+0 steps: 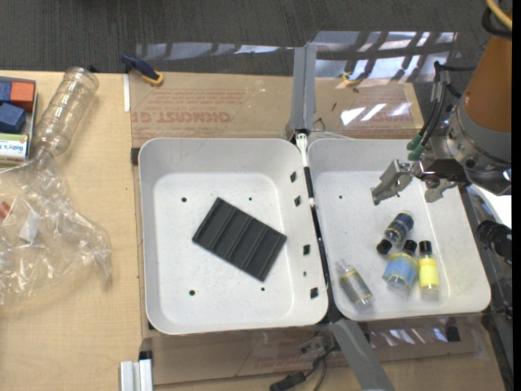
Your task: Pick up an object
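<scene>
The tool (413, 182) hangs over the right bin (350, 157), its two fingers spread apart with nothing between them. Just below it lie small bottles: a dark blue one (397, 230), a pale blue one (399, 269), a yellow one (427, 272) and a clear vial (355, 284). They look light, stiff and probably slick, apt to roll. I would pinch the dark blue one across its body. The left bin holds a ribbed black slab (239, 238).
</scene>
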`<action>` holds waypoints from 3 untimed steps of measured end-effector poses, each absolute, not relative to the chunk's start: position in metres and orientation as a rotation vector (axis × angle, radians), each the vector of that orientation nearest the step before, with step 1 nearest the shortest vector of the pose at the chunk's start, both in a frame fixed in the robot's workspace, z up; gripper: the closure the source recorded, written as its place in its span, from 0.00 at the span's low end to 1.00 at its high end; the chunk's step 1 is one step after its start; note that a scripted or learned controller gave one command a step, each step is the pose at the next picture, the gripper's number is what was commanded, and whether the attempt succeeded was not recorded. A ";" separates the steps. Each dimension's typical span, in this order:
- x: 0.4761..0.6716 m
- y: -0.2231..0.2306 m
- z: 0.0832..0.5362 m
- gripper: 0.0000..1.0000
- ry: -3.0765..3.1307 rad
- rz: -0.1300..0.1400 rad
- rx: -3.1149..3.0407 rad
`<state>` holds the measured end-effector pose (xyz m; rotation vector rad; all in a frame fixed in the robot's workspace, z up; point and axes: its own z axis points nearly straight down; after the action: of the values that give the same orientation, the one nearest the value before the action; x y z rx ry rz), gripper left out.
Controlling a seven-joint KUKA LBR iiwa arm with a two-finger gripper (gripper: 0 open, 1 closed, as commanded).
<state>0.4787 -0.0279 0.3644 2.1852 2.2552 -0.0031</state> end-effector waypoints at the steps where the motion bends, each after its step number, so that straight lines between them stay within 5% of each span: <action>1: 0.480 -0.028 0.372 1.00 2.257 -0.010 2.184; 2: 0.480 -0.028 0.372 0.00 2.257 -0.010 2.184; 3: 0.477 0.026 0.245 0.00 2.472 -0.006 1.943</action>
<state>0.4772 0.0255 0.2449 1.9435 2.4720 -0.0063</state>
